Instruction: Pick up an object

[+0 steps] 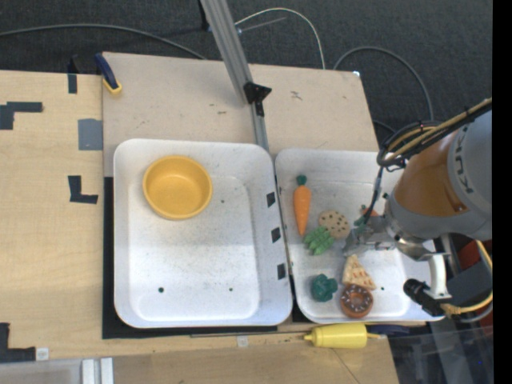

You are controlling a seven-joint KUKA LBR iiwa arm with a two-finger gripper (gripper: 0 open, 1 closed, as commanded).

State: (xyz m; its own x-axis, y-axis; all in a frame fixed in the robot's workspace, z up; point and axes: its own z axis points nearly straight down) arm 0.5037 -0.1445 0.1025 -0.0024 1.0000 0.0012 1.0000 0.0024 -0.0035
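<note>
Pincer (362,237) grip unclear; right bin (336,162): six toys; left: one bowl (177,186).

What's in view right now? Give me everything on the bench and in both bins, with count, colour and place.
Bowl: 1, yellow, left bin, upper left part.
Carrot: 1, orange with green top, right bin, upper left.
Cookie: 1, tan, speckled, right bin centre.
Leafy toy: 1, green, just below the carrot.
Dark green toy: 1, right bin, lower left.
Pizza slice: 1, yellow-tan wedge, right bin, lower centre.
Donut: 1, brown, below the pizza slice.
Yellow bottle: 1, lying on the bench below the right bin.
Bins: 2, white, side by side.
Gripper: 1, dark, over the right bin beside the cookie.
</note>
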